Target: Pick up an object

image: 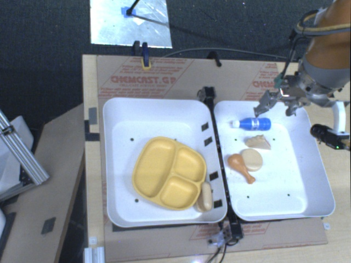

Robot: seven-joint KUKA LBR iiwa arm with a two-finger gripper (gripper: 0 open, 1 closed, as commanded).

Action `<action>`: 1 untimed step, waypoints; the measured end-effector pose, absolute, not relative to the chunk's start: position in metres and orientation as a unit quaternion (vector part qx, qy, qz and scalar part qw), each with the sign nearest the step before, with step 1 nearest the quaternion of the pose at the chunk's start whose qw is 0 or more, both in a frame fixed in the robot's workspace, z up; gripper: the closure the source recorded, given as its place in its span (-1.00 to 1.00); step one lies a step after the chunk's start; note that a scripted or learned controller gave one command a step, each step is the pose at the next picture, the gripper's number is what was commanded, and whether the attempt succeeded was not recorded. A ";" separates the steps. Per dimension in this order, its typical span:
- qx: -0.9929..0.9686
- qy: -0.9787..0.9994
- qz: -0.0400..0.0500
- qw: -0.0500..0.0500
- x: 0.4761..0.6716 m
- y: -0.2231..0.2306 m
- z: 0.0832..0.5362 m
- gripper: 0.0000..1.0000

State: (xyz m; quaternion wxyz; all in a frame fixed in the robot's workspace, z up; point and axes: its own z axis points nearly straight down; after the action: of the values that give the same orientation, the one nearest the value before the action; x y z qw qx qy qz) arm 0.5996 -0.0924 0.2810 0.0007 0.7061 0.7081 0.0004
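My gripper (277, 107) hovers over the far edge of the right bin (307, 185), its two fingers spread open with nothing between them. Just below and to the left of it lies a blue bottle (254, 124) with a white cap, on its side. Nearer the front sit a beige wedge-shaped piece (258, 142), a round cream disc (253, 158) and an orange-brown drumstick (240, 166) touching the disc.
The left bin (118, 147) holds a yellow divided plate (170, 172), and a small beige oblong piece (205, 196) rests against its right corner. A black divider (218, 147) runs between the bins. Cables and a blue clamp (145, 52) lie behind them.
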 end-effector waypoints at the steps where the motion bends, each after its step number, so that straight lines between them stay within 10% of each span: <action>1: 0.707 0.708 -0.001 -0.001 0.596 -0.095 0.220 -1.00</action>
State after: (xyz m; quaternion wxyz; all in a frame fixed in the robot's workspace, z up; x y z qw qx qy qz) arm 0.5957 -0.0946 0.2198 -0.0007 0.7065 0.7077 -0.0007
